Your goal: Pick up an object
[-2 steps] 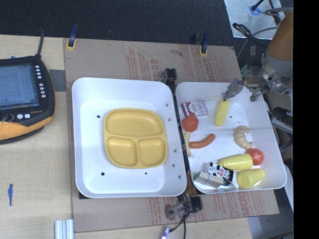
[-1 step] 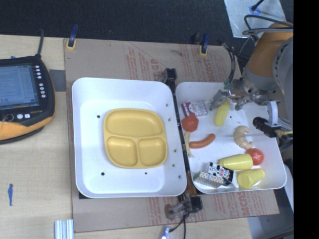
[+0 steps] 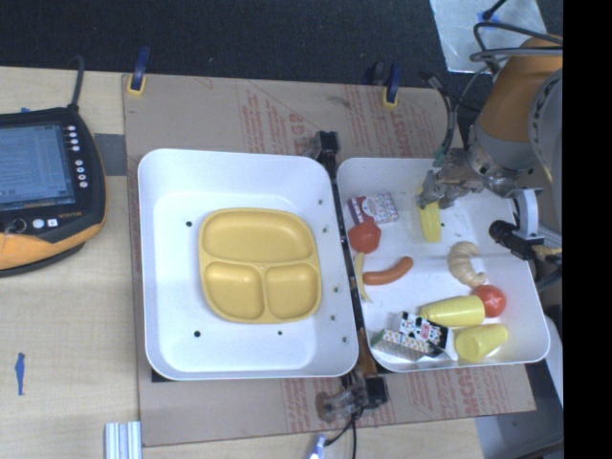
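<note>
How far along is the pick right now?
Done: the hand has reached the right bin and sits directly above the small yellow block. In hand: nothing visibly lifted; the block appears to lie on the bin floor. Left: grasping and raising it.

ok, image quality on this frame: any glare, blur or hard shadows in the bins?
Camera view: even, soft lighting with faint shadows under the yellow tray and the food items. The white bins read bright but keep their edges, with no strong hotspots. The gripper over the small yellow block looks slightly soft, and the small items are low in detail. The tablet screen is washed out and unreadable.
</note>
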Controlling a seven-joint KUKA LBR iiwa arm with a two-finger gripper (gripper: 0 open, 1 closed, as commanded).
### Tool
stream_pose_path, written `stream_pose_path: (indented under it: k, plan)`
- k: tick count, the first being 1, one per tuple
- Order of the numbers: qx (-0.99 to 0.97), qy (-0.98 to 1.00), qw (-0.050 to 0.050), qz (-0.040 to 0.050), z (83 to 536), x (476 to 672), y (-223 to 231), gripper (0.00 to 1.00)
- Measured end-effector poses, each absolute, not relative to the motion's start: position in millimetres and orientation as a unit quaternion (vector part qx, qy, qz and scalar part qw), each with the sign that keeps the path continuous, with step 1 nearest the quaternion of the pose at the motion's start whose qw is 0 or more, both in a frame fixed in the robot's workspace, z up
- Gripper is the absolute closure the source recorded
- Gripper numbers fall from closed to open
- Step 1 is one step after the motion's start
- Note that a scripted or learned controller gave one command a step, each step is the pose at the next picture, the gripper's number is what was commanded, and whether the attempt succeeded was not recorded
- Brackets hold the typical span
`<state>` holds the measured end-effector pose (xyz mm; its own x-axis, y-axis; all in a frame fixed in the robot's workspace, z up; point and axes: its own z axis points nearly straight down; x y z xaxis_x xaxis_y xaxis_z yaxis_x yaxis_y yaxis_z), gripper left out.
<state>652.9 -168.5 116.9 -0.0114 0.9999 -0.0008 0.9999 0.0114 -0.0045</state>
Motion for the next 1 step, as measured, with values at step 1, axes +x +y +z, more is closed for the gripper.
stream_pose_path:
  k: [1]
  plan:
    - [-0.705, -0.709, 0.001, 0.0000, 192.8, 639.6, -87.7, 1.00]
